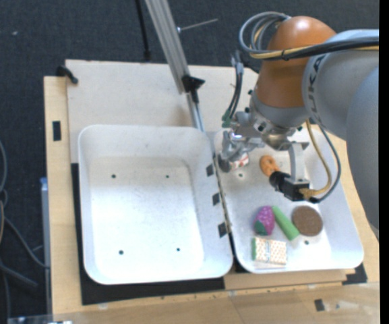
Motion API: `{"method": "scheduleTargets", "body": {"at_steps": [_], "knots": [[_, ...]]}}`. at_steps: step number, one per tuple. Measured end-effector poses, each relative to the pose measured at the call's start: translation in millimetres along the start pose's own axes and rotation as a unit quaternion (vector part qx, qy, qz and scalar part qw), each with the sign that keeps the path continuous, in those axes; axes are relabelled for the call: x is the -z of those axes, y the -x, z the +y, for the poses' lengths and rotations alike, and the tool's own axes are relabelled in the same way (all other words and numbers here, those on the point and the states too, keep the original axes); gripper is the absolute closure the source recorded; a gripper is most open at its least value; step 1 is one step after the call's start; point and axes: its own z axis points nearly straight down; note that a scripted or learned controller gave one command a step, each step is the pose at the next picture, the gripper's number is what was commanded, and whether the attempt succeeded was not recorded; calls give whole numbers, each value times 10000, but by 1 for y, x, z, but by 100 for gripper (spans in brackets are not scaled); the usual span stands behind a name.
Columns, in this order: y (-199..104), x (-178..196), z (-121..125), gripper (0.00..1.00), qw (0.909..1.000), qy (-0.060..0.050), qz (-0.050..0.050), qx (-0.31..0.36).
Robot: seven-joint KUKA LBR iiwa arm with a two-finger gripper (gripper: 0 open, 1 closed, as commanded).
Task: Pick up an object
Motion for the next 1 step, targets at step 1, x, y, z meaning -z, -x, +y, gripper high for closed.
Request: {"method": "scheduleTargets", "body": {"at_steps": [1], "knots": [[-51, 11, 12, 100, 10000, -3, 0, -2]]}}
